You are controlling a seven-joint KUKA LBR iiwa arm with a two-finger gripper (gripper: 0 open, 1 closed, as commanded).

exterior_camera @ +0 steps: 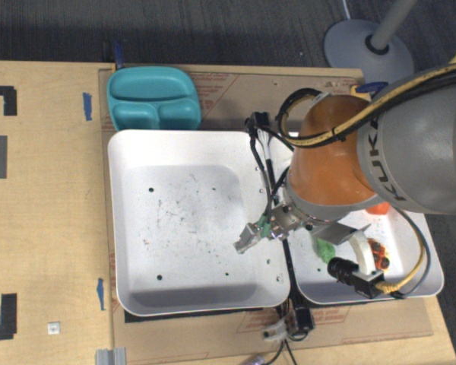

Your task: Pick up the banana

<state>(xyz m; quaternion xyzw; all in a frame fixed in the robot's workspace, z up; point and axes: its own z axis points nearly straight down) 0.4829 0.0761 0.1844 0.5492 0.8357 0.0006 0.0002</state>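
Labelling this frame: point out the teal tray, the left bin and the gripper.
teal tray point(153, 97): camera view, on its divider ridge.
left bin point(178, 204): camera view, on its bare floor.
gripper point(248, 239): camera view, at its fingertips over the left bin's right side.

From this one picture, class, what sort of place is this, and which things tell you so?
Probably a robotics lab or test bench. A grey and orange arm reaches over two white bins on a cardboard-covered bench, with loose cables along it and a teal tray behind.
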